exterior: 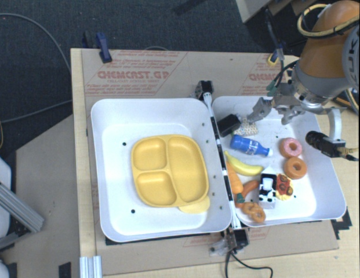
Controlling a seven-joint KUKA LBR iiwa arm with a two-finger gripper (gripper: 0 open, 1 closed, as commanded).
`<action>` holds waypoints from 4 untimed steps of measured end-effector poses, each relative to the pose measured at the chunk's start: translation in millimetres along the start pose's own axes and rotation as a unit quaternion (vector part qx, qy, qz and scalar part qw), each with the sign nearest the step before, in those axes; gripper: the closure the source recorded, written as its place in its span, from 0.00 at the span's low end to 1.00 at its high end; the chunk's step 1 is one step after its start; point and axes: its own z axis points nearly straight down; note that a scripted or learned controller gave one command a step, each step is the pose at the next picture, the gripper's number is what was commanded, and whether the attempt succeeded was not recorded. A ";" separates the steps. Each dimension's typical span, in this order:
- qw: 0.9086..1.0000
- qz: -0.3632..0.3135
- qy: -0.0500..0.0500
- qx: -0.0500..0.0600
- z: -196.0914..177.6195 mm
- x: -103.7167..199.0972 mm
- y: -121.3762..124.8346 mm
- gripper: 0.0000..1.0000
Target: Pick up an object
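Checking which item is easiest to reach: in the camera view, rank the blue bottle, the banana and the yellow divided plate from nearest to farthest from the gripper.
From the gripper:
1. Blue bottle, just below-left of it, right bin.
2. Banana, lower, near the divider.
3. Yellow divided plate, left bin.

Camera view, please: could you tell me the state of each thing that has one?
tool: above the right bin's far end, gripping nothing
blue bottle: lying on its side
yellow divided plate: right way up in the left bin
banana: lying flat, unpeeled
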 end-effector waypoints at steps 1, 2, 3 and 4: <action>1.000 -0.001 0.001 -0.004 82.9 5.3 54.0 0.00; 1.000 0.001 0.000 0.001 30.2 -37.0 -82.1 0.00; 1.000 -0.001 0.001 -0.003 118.2 -7.7 -59.4 0.00; 1.000 -0.001 0.002 0.014 127.8 -89.5 53.1 0.00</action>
